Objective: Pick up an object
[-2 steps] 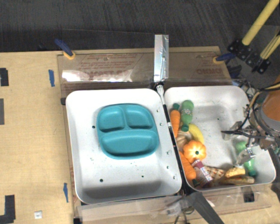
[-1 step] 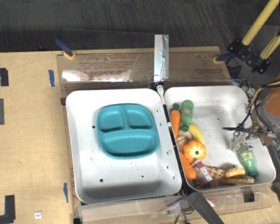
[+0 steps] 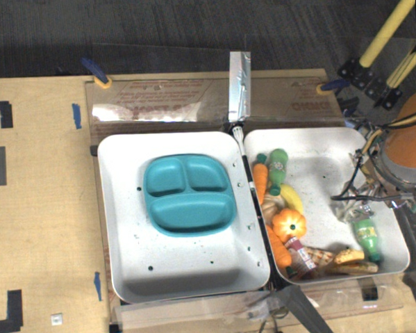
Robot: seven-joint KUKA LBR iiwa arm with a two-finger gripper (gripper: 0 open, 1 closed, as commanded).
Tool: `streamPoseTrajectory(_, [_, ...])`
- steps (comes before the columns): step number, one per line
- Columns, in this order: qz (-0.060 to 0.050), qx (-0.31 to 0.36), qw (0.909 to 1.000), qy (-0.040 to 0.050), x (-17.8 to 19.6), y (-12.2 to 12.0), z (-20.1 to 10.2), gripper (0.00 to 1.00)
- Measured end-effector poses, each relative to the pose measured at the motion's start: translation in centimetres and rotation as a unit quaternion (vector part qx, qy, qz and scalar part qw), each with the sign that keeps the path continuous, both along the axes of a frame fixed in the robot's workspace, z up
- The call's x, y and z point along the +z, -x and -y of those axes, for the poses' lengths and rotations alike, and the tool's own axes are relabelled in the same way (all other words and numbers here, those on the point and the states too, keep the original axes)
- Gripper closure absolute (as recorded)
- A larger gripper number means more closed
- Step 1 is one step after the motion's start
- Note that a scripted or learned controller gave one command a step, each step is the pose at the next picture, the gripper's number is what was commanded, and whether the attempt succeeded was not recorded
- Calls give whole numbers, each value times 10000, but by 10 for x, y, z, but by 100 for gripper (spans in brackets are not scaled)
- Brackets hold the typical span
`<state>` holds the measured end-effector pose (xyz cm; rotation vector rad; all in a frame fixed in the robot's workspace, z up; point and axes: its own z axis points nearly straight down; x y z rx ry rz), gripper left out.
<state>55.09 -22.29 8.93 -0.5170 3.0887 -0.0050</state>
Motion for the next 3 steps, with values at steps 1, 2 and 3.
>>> streamPoseTrajectory(1, [8, 2151, 9766, 13, -1, -52, -1, 100])
streamPoseTrajectory(2, [-6, 2694, 9630, 2, 5, -111, -37, 100])
streamPoseTrajectory(3, [4, 4300, 9028, 31, -1, -118, 0, 100])
